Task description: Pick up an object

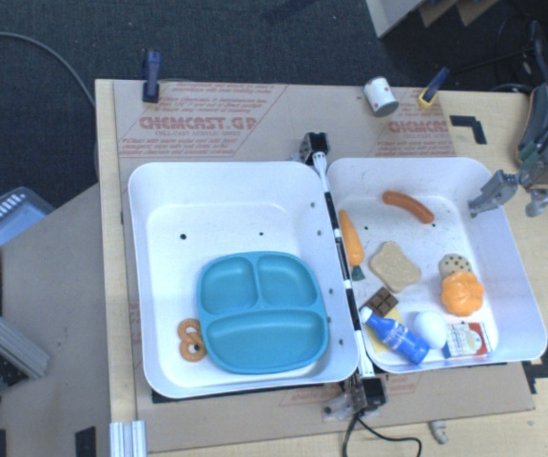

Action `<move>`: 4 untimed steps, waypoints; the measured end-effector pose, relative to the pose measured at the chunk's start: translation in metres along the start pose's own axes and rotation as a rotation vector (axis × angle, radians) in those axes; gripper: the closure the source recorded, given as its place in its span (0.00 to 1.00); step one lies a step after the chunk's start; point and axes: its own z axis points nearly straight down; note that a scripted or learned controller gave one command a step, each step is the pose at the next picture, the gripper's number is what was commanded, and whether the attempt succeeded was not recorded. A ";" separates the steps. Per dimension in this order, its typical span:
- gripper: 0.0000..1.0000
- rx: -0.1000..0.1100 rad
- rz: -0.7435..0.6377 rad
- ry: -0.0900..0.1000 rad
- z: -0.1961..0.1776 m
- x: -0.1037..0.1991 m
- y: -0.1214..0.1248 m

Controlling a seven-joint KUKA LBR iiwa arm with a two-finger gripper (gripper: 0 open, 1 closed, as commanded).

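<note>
Bench (255, 112) of pale board carrying two shallow white plastic bins side by side, seen from above at a slant. Left white bin (160, 208): a light blue three-compartment plastic plate (262, 312) lies flat toward the near edge, and a small brown pretzel (192, 340) rests just beside the plate's left rim. Right white bin (502, 255): an orange-red toy sausage (408, 206) lies toward the far side; an orange toy carrot (351, 238) lies along the left wall, beside the divide between bins; a tan slice of toy bread (395, 267) sits near the middle; a round spotted cookie (455, 264) touches a toy orange fruit (462, 294) just nearer the camera. Along the near edge are a small dark brown block (381, 302), a blue bottle (397, 339), a white egg-shaped object (430, 327) and a red-and-white carton (466, 339), packed close together. Grey two-finger gripper (499, 194) stands over the right bin's far right corner, at its rim, apart from every object; whether its jaws are parted or closed cannot be made out, and nothing is seen between them. A small white cylinder (380, 95) lies on the bench beyond the bins.
</note>
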 end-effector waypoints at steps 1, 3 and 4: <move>0.00 0.003 0.001 0.001 0.118 0.002 -0.026; 1.00 -0.003 0.001 -0.001 0.190 -0.001 -0.056; 1.00 -0.003 -0.002 0.001 0.059 0.077 -0.017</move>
